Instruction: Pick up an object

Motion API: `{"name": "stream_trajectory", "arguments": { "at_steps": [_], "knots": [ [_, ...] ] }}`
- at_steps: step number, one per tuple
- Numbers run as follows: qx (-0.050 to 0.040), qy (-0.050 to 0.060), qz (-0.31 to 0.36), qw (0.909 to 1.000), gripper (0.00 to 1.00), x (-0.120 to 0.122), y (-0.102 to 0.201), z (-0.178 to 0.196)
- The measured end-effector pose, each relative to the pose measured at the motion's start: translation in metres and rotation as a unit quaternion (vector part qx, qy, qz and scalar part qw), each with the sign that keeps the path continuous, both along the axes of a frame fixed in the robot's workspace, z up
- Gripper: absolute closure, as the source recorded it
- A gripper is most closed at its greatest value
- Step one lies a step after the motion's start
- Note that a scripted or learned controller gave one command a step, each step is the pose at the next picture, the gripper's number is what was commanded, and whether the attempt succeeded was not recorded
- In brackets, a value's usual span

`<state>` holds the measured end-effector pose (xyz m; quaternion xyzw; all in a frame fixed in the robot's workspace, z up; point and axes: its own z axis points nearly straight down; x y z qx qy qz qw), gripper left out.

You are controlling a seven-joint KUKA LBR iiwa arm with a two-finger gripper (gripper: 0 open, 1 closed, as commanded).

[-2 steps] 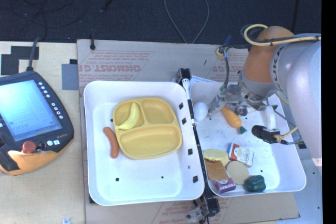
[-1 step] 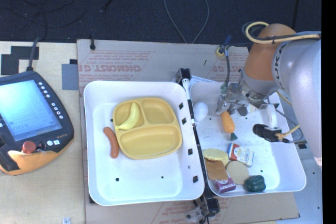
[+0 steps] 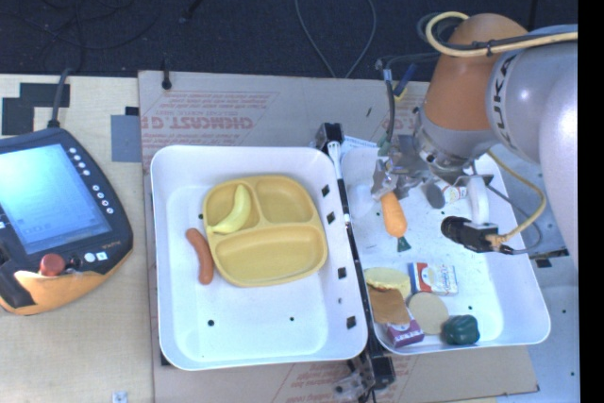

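Camera view sets the pincer (image 3: 391,184) low over the upper left of the right shallow white bin (image 3: 505,293), at the blunt end of a small orange toy carrot with a green tip (image 3: 394,216). Whether the pincer is apart or clamped on the carrot I cannot tell. This looks like the grasp step, with the carrot as target, near the bin's left wall. The next move calls for a firm close on the carrot, then a straight lift clear of that wall. Further down lie a brown toast slice (image 3: 386,303) and a dark green lump (image 3: 461,329). The left shallow white bin (image 3: 255,326) holds a yellow divided plastic plate (image 3: 269,250).
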<state>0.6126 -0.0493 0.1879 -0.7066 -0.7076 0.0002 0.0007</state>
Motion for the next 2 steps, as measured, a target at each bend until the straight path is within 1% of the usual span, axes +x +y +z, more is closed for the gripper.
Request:
{"name": "stream_trajectory", "arguments": {
  "at_steps": [1,2],
  "knots": [
    [0.0001,0.001,0.000,1.0000,1.00,-0.046,0.028,0.035],
    [-0.0002,0.001,0.000,1.0000,1.00,-0.047,0.046,0.047]
  ]
}}
